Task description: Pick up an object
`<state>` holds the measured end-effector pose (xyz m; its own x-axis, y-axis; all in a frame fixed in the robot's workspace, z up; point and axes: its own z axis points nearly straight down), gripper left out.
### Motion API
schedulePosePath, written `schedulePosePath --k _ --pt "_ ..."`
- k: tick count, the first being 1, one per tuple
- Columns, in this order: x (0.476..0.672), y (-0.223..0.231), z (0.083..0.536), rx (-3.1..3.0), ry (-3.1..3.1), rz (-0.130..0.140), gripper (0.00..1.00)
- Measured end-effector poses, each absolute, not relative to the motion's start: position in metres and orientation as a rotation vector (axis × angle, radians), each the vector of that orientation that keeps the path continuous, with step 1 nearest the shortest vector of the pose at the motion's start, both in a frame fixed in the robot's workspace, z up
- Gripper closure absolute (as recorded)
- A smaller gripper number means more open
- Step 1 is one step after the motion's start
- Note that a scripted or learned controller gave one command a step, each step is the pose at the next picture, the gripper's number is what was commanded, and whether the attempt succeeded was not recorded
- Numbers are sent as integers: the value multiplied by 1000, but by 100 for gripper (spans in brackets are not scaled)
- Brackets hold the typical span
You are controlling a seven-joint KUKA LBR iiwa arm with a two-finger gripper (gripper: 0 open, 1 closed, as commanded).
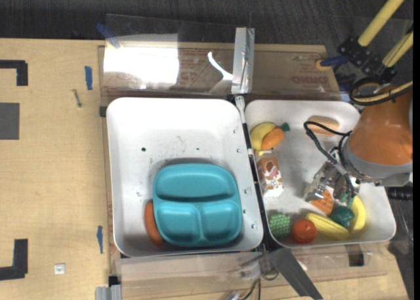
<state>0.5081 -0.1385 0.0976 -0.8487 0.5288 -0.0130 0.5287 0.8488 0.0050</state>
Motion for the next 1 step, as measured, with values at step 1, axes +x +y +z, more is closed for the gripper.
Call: schedulePosePath --k 1 --pt "508 -138 97 861 3008 2 0"
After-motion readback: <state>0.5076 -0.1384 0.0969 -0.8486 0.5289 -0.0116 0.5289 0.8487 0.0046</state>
